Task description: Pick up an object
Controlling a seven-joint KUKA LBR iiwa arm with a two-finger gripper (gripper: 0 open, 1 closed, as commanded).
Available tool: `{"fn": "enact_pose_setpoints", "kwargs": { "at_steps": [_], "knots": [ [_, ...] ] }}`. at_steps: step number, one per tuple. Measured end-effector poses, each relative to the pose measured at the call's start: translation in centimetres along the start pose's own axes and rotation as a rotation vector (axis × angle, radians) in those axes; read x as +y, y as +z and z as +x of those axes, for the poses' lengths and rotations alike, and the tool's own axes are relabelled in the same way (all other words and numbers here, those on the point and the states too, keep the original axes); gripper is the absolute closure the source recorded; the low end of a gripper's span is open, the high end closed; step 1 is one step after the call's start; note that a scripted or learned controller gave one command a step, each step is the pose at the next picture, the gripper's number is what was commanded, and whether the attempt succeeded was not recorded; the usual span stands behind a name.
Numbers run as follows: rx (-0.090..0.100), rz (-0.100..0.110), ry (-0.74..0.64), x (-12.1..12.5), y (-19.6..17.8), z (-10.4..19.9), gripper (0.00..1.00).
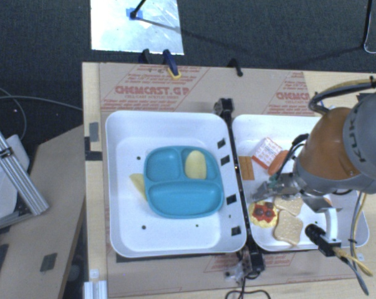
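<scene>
The grey arm with its orange band (328, 145) reaches in from the right over the right bin (253, 124). Its gripper (267, 190) hangs low in that bin's left half. Just below the gripper lies a small round pizza toy (263, 213), and two bread slices (289, 227) sit to the right of the pizza. An orange sausage-like toy (277, 162) and a red-and-white packet (265, 150) lie just above the gripper. A brown cracker (245, 167) rests by the bin's left wall. The view does not show anything held.
The left bin (122, 167) holds a blue divided plate (183, 195) with a yellow egg-shaped toy (196, 164) in its upper right compartment. A pale yellow piece (138, 183) pokes out from under the plate's left edge. A black divider (231, 167) runs between the bins.
</scene>
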State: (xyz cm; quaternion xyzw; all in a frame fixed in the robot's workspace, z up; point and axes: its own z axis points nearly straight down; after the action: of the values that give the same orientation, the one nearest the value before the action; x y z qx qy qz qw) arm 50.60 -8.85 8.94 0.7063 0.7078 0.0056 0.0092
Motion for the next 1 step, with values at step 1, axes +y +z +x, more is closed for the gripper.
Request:
{"fn": "enact_pose_setpoints", "kwargs": {
  "at_steps": [1],
  "knots": [
    [0.002,0.008,0.002,0.73,0.13,-6.32,0.00]
  ]
}}
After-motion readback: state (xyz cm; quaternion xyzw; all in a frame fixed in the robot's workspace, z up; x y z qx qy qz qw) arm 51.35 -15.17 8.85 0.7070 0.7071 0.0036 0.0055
